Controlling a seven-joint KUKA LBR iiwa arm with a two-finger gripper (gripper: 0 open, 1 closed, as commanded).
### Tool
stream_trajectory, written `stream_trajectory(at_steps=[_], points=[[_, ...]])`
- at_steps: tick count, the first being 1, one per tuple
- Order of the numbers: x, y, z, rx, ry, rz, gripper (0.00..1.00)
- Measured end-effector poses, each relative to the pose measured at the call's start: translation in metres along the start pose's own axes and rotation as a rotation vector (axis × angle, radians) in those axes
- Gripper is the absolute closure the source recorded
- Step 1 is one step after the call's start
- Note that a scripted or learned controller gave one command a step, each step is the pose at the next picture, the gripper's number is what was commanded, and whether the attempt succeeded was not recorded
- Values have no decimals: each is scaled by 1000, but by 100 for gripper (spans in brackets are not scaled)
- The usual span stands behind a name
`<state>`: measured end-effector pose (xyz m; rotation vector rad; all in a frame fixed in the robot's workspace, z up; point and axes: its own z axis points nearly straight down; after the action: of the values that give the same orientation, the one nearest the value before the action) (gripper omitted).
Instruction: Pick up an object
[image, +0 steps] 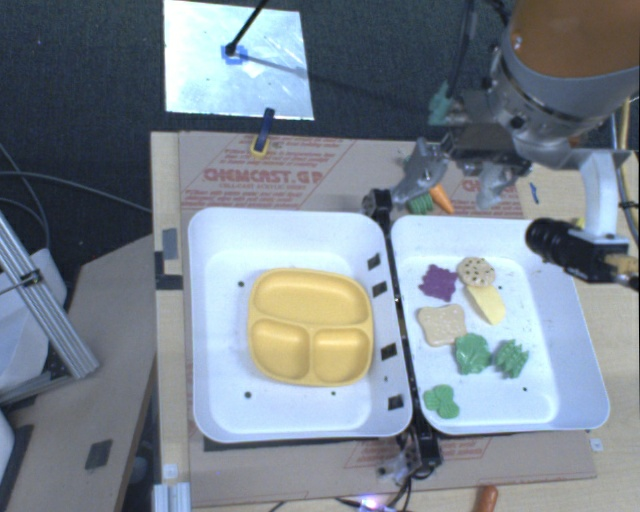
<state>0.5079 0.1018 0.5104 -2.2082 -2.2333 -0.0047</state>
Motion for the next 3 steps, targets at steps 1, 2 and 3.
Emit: stream_trajectory(at_steps=[1,2,3], points=[[60,-24,212,17,-6,3,0],[46,-22,384,17,-8,12,0],[48,-18,365,2,-1,11,100]])
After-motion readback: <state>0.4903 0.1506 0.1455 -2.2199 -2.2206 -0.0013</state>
